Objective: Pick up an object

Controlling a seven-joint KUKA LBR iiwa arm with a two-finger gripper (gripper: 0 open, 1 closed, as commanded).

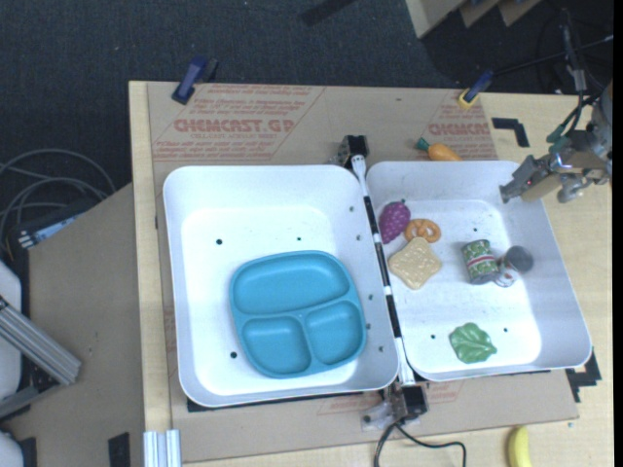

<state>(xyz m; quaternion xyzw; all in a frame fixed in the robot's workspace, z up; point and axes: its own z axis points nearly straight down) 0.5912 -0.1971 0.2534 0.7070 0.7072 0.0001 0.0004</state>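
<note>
The right bin [555,309] holds a purple grape bunch [393,220], a small pretzel [423,230], a tan slice of toast [415,263], a green can [479,261] lying beside a grey round piece [516,259], and a green leafy toy [472,342]. My gripper [542,187] hovers over the bin's far right corner, up and to the right of the can. It is open, and nothing sits between its fingers [516,184].
The left bin [195,261] contains a blue divided plate [297,311]. An orange carrot [440,151] lies on the bench behind the right bin. A yellow banana [519,448] is at the bench's front right. Blue clamps [193,79] grip the back edge.
</note>
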